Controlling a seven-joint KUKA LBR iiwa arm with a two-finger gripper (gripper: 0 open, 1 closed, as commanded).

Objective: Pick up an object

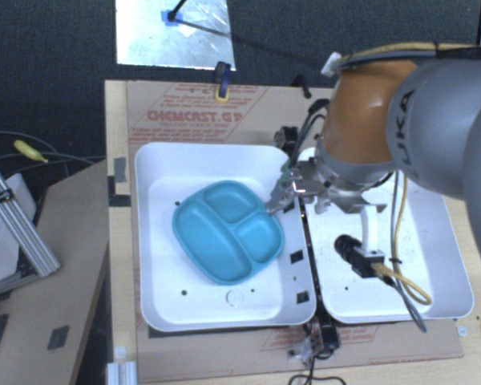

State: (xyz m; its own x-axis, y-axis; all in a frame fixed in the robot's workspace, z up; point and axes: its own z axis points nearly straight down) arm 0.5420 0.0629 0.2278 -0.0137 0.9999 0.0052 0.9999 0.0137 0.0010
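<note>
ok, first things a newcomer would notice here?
The blue divided plate lying in the left bin stands out most. Next, the big grey arm with its orange band looms over the seam between the bins, its tool right at the plate's right rim.

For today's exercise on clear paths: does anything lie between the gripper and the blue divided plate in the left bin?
Nothing visible does. The gripper sits at the right rim of the blue divided plate, above the left bin beside the wall between the bins. No other object lies between them; whether it touches the plate cannot be told.
</note>
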